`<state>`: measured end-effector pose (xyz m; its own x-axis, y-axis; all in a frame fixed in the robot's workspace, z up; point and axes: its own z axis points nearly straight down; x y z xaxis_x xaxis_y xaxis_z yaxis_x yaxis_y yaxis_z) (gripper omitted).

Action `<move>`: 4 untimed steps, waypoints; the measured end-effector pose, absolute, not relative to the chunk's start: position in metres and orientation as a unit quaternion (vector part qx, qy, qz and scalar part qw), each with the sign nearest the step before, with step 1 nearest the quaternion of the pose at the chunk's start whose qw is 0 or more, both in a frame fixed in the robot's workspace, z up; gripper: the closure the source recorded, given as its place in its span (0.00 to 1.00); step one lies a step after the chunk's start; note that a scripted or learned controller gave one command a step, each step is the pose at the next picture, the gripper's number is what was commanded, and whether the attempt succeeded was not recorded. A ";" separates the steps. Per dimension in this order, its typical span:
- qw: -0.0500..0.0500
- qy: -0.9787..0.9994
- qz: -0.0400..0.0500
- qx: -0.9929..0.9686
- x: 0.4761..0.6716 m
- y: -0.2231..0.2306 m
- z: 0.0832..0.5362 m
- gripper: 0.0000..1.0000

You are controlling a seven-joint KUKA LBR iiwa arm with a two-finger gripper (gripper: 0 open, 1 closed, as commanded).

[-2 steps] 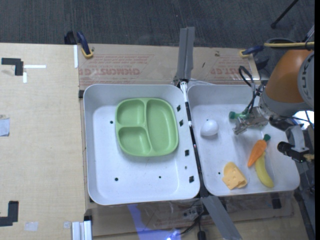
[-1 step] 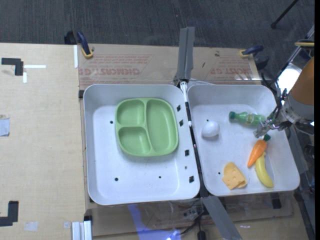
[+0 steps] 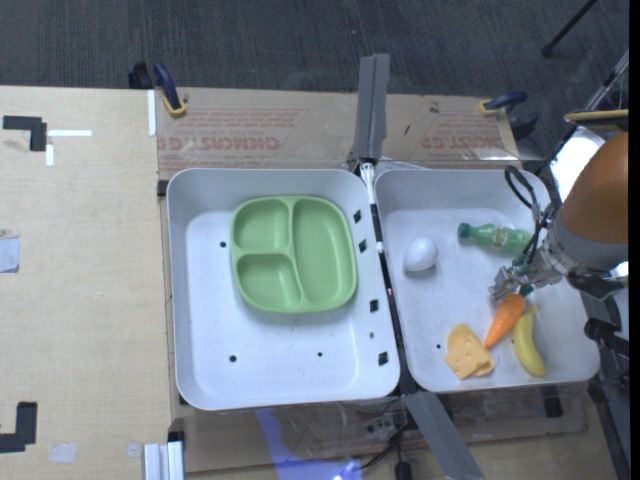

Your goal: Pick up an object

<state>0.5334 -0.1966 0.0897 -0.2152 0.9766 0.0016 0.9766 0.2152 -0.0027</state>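
In the right bin point(image 3: 420, 363), your gripper point(image 3: 512, 285) sits low over the top of the carrot point(image 3: 505, 320), touching or just above it. You cannot tell its state. A banana point(image 3: 528, 345) lies just right, a green bottle point(image 3: 495, 235) farther back. Nothing looks lifted; the pick appears undone.

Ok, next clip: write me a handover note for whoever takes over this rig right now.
Gripper: low in the right bin, at the top end of the toy carrot; nothing visibly lifted.
Right bin also holds a white egg, a green bottle lying down, a banana beside the carrot, and a yellow cheese wedge.
Left bin: a green divided plate.
Done: approach to the carrot.
Left: grasp and lift one object; confirm the hold before counting it.
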 end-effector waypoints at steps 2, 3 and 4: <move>0.000 -0.586 0.002 -0.811 0.655 -0.183 0.156 1.00; 0.000 -0.586 0.002 -0.811 0.655 -0.183 0.156 0.00; -0.024 -0.653 -0.013 -0.757 0.626 -0.173 0.115 0.00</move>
<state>0.6259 -0.1726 0.1155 0.1469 0.9891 -0.0123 0.9879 -0.1460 0.0526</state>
